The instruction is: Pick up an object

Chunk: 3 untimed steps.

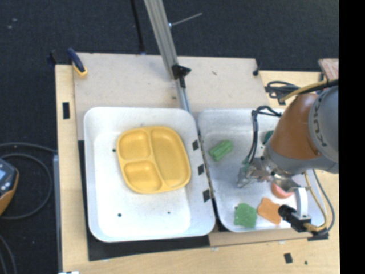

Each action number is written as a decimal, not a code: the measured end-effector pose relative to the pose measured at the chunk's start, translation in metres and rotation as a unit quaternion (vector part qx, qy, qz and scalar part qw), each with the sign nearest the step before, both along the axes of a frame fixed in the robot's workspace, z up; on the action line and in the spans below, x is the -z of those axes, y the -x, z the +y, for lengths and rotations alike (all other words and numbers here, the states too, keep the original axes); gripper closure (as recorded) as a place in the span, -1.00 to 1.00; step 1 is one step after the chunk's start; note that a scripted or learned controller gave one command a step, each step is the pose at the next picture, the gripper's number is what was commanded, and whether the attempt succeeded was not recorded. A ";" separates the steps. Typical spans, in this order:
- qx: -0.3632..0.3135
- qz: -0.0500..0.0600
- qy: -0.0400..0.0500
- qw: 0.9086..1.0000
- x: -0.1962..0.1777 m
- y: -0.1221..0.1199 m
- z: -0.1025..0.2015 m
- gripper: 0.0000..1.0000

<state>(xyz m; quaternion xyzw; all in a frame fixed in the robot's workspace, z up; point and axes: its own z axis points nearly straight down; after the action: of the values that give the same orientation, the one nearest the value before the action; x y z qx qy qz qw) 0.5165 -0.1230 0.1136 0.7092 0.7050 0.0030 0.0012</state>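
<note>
Camera view: hand hangs low inside the right bin, toward the tabletop's right edge; I cannot tell whether it is wide or narrow.
Candidates: green block lies alone mid-bin, toward the far edge; green square piece and orange piece sit just beside each other near the bin's near edge; pink round thing is partly hidden under the wrist.
Left bin: yellow divided plate, well apart from the hand.
Risk, clutter: the near-edge pieces crowd together, so a grasp there may nudge one or catch two.
Risk, miss: the hand sits over bare floor between things; closing here likely grabs nothing.
Risk, cable: black wiring loops beside the wrist and could snag.
Writing: none readable.
</note>
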 end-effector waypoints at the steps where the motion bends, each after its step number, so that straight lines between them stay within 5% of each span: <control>1: -0.004 0.000 0.002 1.000 -0.045 0.004 0.001 1.00; 3: -0.004 0.000 0.002 1.000 -0.146 0.012 -0.009 1.00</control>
<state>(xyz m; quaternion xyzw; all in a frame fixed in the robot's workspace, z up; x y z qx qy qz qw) 0.5045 -0.1318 0.2600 0.7061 0.7081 0.0015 0.0032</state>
